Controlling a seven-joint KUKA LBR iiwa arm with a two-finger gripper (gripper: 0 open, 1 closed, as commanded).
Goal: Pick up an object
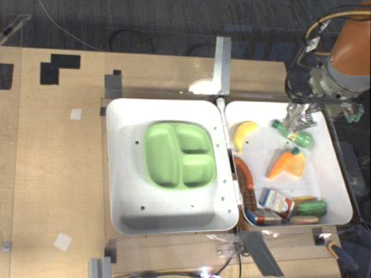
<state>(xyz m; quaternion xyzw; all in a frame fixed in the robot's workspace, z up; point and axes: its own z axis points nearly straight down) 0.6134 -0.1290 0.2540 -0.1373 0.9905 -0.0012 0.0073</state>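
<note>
Arm: entered from the right, grey wrist under an orange band (352, 42), angled down over the far right corner of the right bin (339, 172), cables looped behind it.
Gripper (299, 120): metal fingers pointed down, tips right at the green bottle (294, 133); gap between the fingers and any hold on the bottle could not be told from this slanted view.
Green bottle: small, translucent green plastic, lay tilted on its side in the far part of the right bin, beneath the gripper.
Banana (243, 133): yellow, curved, smooth toy fruit, left of the green bottle, near the wall shared by the two bins.
Carrot (285, 164): orange, tapered cone with a small green top, just nearer than the green bottle, apart from it.
Sausage (245, 174): reddish brown, long and glossy, left of and nearer than the green bottle, along the shared wall.
Carton (275, 201): small printed box, white, blue and orange, well nearer than the green bottle.
Green cylinder (311, 207): dark green, rounded, at the near wall, well away from the green bottle.
Left bin (122, 155): shallow, white, rounded corners, well left of the green bottle.
Divided plate (178, 155): light green plastic, three compartments, flat in the middle of the left bin.
Bench (52, 155): pale wood grain, black markings far left of the green bottle.
</note>
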